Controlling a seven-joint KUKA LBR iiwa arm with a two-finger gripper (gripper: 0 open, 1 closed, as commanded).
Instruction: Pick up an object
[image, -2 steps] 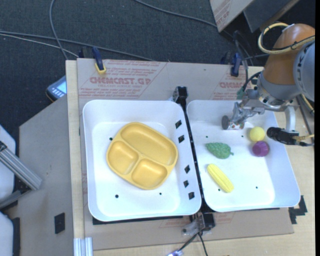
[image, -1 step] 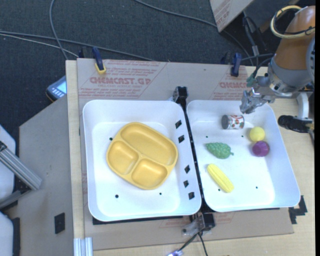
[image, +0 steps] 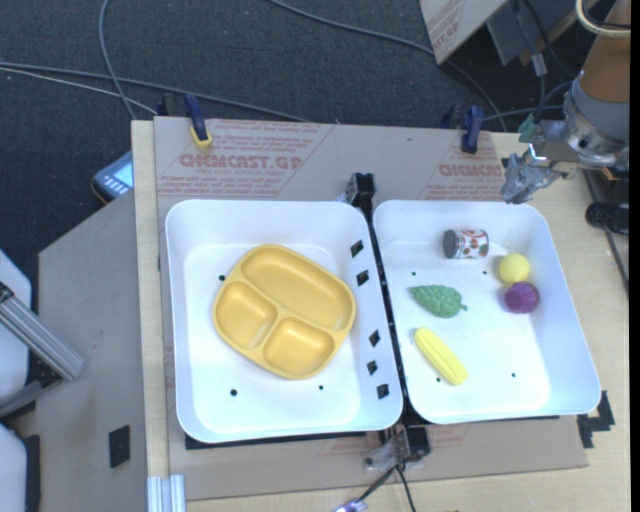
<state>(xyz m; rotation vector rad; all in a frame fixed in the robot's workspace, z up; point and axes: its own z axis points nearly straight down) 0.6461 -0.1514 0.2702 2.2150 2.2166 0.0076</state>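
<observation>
Robot lab: cardboard-topped bench held by clamps, loose cables on dark carpet behind the bench.

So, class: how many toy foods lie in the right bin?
4: grapes centre-left, corn below them, lemon and plum at right. The can isn't counted. None seem hidden.

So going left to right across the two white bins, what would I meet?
Yellow divided plate → green grapes and corn cob, about level → small can → yellow ball and purple ball, about level.
</observation>
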